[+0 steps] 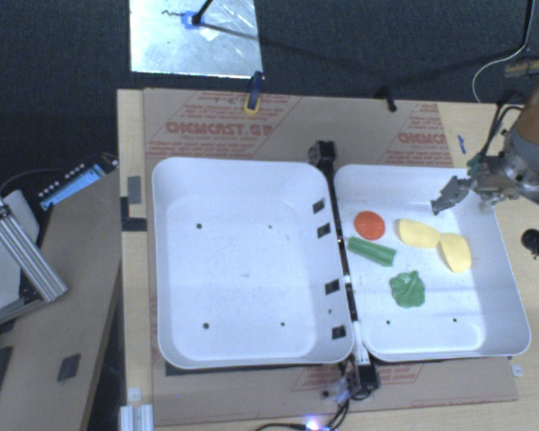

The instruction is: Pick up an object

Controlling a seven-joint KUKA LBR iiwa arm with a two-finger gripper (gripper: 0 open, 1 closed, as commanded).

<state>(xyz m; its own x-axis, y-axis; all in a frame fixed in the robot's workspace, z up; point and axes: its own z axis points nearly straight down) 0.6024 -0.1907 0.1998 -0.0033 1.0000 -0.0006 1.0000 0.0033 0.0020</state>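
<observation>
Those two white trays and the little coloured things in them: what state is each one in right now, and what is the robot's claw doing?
Left bin: nothing inside.
Right bin: holds five objects.
Red round object: lying loose, untouched.
Green stick: lying flat just below the red one.
Green leafy object: lying alone.
Two yellow pieces: lying side by side.
Gripper: over the right bin's far right part, holding nothing visible.
</observation>
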